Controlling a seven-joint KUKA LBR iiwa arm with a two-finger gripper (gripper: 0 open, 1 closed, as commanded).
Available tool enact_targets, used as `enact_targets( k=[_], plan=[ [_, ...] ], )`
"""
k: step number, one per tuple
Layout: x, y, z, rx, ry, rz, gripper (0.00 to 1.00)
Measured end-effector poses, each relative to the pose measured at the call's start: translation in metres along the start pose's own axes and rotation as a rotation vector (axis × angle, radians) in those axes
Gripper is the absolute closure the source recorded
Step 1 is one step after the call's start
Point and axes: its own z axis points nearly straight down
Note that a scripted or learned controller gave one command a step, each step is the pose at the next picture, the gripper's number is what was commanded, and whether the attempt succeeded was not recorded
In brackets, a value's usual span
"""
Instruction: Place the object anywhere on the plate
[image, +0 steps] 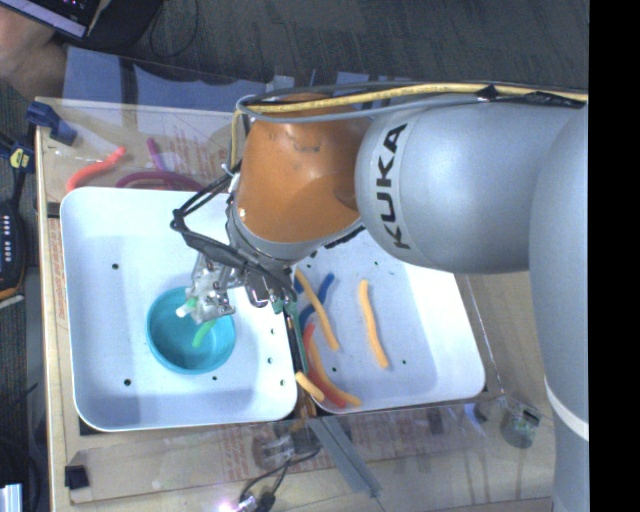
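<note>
Slim green strip (204, 331), slightly bent, lying on the blue plate (170, 340) in the left bin (100, 250), fingers (212, 296) just above its 12 o'clock end, seemingly touching it, whether clamped cannot be told, orange strips (374, 324) in the right bin (440, 340).

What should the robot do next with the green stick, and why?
Probably open and let go: the gripper sits right over the blue plate, and the green stick at its tip already hangs above the plate's middle.

End effector (208, 300) low, arm outstretched
</note>
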Motion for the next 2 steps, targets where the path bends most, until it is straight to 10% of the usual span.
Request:
enact_targets(
  k=[1, 2],
  plan=[
    [0.0, 0.0, 0.0, 0.0, 0.0, 0.0, 0.0],
    [0.01, 0.032, 0.111, -0.003, -0.023, 0.241, 0.0]
  ],
)
